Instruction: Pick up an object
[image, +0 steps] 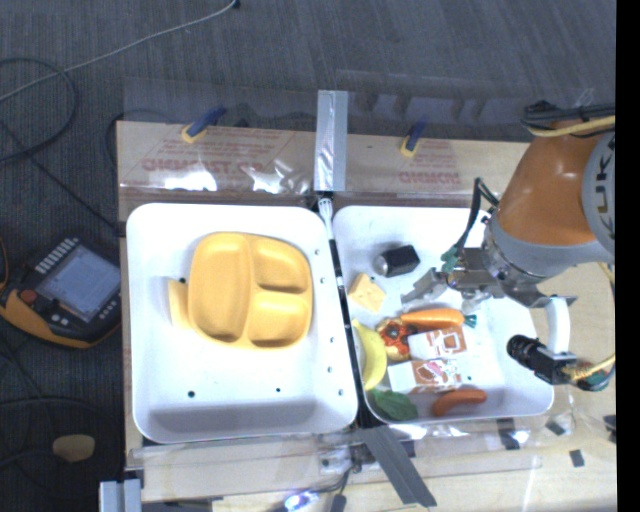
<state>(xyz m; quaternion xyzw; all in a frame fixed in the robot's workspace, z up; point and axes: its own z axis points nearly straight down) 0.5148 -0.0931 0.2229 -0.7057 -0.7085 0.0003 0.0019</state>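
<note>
The grey-and-orange arm's two-finger gripper (440, 285) hung, fingers spread and empty, just above an orange plastic hot dog (432, 319) in the right white bin (352, 225).

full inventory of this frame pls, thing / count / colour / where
bins: 2, white, side by side on the bench
divided tray: 1, yellow, upside down in the left bin
black cylinder: 1, black with a silvery end, upper part of the right bin
cheese wedge: 1, pale yellow, right bin near the divider
carrot: 1, orange, middle of the right bin
carton: 1, white and red, right bin below the carrot
banana: 1, yellow, right bin's left side
leaf: 1, green, right bin's bottom left
sausage: 1, reddish, right bin's bottom edge
pendant: 1, grey and orange, on the floor at left
clips: 2, blue and yellow, back edge of the bench
arm: 1, grey and orange, from the right
gripper: 1, dark, above the right bin
</note>
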